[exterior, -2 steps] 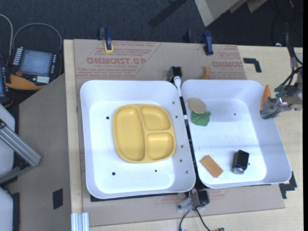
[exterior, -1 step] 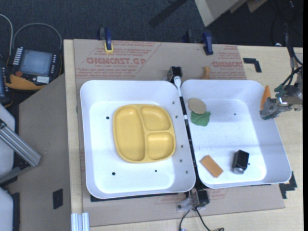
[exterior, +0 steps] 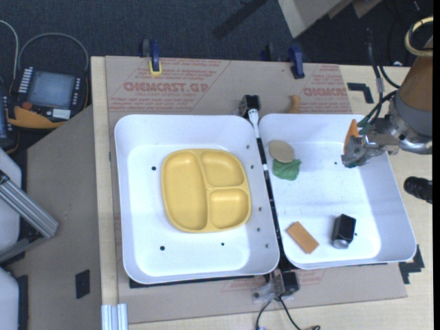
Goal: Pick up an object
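Nothing is picked yet: the grey two-finger gripper hangs over the right white bin; I cannot tell its state, and the small black block lies untouched.

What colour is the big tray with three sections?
Yellow. The divided tray shows clearly in the camera view, lying in the left bin.

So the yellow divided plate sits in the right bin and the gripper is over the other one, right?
Not quite. The camera view shows the yellow divided plate in the left bin, and the gripper is over the other one, the right bin.
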### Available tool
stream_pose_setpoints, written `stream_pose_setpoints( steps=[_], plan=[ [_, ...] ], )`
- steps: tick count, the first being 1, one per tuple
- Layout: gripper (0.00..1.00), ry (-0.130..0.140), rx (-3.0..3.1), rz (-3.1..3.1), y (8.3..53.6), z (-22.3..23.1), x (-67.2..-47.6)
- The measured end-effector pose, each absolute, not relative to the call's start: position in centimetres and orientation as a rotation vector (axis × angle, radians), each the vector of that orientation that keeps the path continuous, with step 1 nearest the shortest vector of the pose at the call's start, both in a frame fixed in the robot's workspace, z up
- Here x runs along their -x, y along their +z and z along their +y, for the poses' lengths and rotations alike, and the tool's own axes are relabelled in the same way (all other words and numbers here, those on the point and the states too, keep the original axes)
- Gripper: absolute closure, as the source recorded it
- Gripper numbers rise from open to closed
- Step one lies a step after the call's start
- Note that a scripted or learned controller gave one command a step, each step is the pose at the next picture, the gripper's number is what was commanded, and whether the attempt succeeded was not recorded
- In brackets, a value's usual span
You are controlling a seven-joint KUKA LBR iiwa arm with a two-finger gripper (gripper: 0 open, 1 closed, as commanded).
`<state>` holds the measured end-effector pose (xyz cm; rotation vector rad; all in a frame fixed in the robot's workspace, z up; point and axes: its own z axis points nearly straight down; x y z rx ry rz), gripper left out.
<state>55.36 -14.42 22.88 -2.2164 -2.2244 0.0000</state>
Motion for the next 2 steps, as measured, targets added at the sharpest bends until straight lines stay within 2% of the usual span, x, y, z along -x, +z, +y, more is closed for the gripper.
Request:
stream_pose_setpoints(
  steps=[2],
  plan=[
    [1.00, 0.000, 2.216, -2.225, 23.6, -4.0, -55.6]
  ],
)
